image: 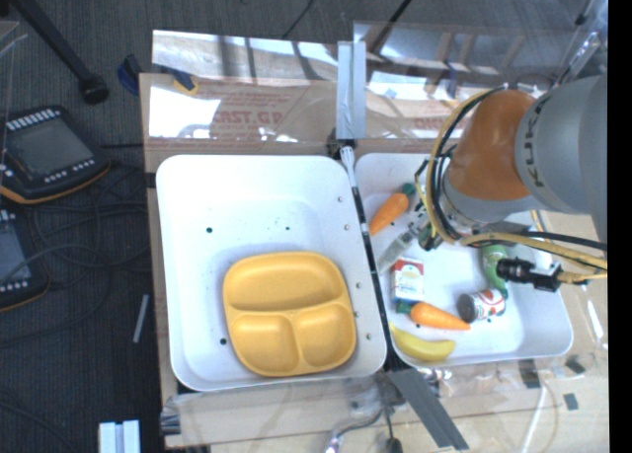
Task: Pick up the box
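White plastic forms two shallow bins set side by side on the counter (pixel 474 412): the left bin (pixel 197 194) and the right bin (pixel 538 328), each with rounded corners and a smooth, glossy floor. One yellow plate (pixel 288 311), a matte moulded tray with three compartments, lies in the near part of the left bin. The right bin holds one box (pixel 408 280), two carrots, one banana (pixel 423 344), one small can (pixel 484 305) and one green object (pixel 493 264).

The box is small and rectangular, printed cardboard with a red top band, a white face and green markings. It lies near the left wall of the right bin, between the far carrot (pixel 388 209) and the near carrot (pixel 437 317), whose leafy end lies just beside the box. Both carrots are orange and tapered; the banana is curved and yellow, at the near rim; the can lies on its side.

One grey arm with an orange band (pixel 494 150) hangs over the far part of the right bin, looped with black and yellow cables. The gripper (pixel 427 229) sits low beneath the wrist, just above the box; whether the fingers are spread or closed cannot be told.
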`<state>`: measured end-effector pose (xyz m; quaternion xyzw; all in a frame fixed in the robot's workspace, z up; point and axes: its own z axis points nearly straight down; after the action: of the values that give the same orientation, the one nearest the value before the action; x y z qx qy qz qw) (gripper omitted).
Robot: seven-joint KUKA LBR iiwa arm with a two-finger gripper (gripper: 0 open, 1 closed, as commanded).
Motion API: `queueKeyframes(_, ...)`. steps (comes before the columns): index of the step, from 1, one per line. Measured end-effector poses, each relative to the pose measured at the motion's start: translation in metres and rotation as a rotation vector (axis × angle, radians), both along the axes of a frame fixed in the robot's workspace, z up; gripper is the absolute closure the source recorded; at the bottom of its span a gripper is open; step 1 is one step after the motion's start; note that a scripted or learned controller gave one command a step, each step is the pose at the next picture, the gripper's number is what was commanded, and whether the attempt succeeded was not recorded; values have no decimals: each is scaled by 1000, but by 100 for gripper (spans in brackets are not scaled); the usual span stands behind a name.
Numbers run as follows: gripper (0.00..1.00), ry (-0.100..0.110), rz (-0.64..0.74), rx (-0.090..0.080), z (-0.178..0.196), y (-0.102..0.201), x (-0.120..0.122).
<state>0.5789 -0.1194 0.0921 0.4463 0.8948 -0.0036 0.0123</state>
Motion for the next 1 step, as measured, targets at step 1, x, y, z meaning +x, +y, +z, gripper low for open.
queueKeyframes(1,0,7,-31,-1,0,0,5)
